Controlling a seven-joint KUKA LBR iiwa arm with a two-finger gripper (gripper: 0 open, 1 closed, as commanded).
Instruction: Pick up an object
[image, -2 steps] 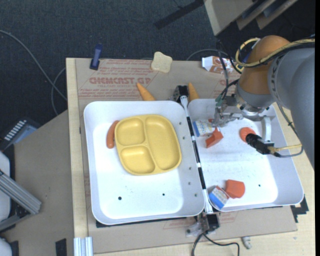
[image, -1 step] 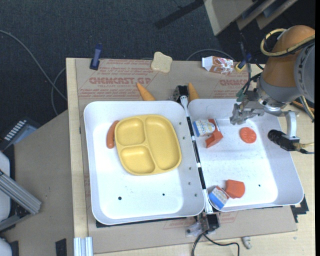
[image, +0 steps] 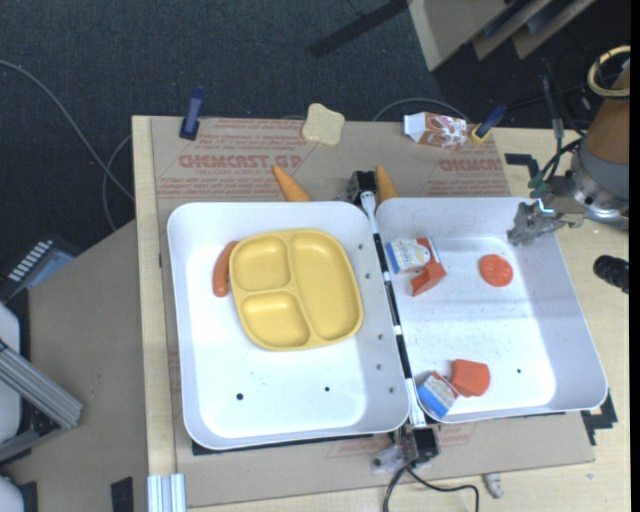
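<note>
**Inspection: end effector at far right rim of right bin, objects lying loose**

Camera view. The desk carries two shallow white bins side by side. The left bin holds a yellow divided plate with three compartments; an orange sausage-shaped piece lies just beside the plate's left edge, partly tucked under it.

The right bin holds four loose items. A small white-and-blue carton sits near the bin's upper left, touching a red wedge-shaped piece. A round orange-red object lies apart from them, toward the bin's upper right. Near the lower left corner, an orange-red lump touches a blue-and-white packet.

The end effector stands at the upper right rim of the right bin, with the arm entering from the right. Whether it is spread or pressed together cannot be told; nothing is seen between its tips. The round orange-red object lies near it, below and to its left, not touching.

Outside the bins, on the board beyond them: a slice of toy bread, a small brown-and-white carton, and two orange carrot-like pieces.
</note>
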